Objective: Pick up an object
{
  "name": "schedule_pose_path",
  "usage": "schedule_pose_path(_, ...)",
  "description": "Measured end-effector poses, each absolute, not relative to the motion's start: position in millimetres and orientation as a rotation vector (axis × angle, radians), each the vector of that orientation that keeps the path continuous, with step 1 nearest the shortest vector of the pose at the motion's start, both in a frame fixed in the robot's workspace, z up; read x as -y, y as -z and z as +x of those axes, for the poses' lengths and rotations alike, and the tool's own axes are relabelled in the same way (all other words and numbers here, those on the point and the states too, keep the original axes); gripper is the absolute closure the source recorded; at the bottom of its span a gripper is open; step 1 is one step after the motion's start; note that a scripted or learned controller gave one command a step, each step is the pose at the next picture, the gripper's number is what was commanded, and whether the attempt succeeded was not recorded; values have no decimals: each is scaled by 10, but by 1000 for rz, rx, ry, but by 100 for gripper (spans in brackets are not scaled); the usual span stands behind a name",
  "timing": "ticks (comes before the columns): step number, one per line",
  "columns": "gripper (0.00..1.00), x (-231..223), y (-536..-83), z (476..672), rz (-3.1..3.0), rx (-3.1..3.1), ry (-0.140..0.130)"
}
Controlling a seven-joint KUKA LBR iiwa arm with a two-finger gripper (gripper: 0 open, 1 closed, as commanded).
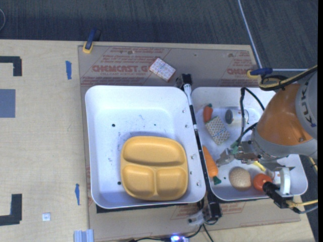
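Over the right bin [301, 184], the gripper [237, 154] hung low among the objects; whether it was open or closed could not be told. Just beside it lay a tan egg-shaped object [240, 178], an orange carrot [210, 164] and a patterned block [217, 130]. Judged mid-approach, the pick called for closing squarely on one item. A yellow tray [154, 167] sat in the left bin [98, 105].
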State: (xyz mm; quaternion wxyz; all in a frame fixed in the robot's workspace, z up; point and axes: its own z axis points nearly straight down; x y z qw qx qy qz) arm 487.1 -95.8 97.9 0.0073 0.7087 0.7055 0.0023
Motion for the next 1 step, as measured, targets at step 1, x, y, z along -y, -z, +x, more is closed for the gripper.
schedule_pose_path(1, 0, 984, -895, 4833, 2217, -2200, -5)
